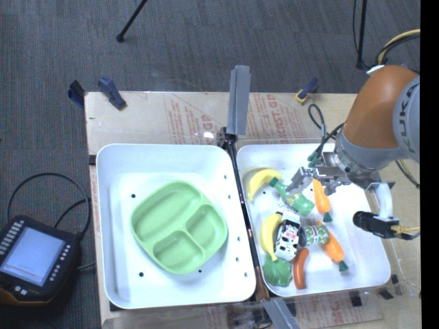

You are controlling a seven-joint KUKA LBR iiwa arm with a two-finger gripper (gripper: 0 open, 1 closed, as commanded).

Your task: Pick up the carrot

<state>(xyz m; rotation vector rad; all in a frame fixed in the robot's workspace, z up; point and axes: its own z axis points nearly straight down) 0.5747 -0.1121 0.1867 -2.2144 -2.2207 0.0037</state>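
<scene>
The desk (171, 118) held two white bins side by side. The left bin (113, 163) had a light green plate (180, 226) in it, the kind with three parts. The right bin (374, 269) was full of toy food.

The grey arm (384, 118) with its orange band reached in from the right, over the right bin. Its claw (319, 181) was near the top middle of that bin. One carrot (321, 199) stood right under the claw, orange with a green end pointing down. The claw looked clenched on the top of this carrot, but the fingers were small and dark, so it was hard to be sure.

A second carrot (334, 249) lay lower down in the same bin, tilted, with its green end toward the bin's bottom right corner.

Two bananas lay there too, one banana (259, 181) near the top left of the right bin and another banana (269, 232) below it. A black and white cow toy (289, 238) sat beside the lower banana. A red sausage (300, 269) and a green pepper (277, 272) lay near the front wall. A green bottle (295, 199) lay just left of the held carrot.

A small screen box (31, 259) sat on the floor at the left.
</scene>
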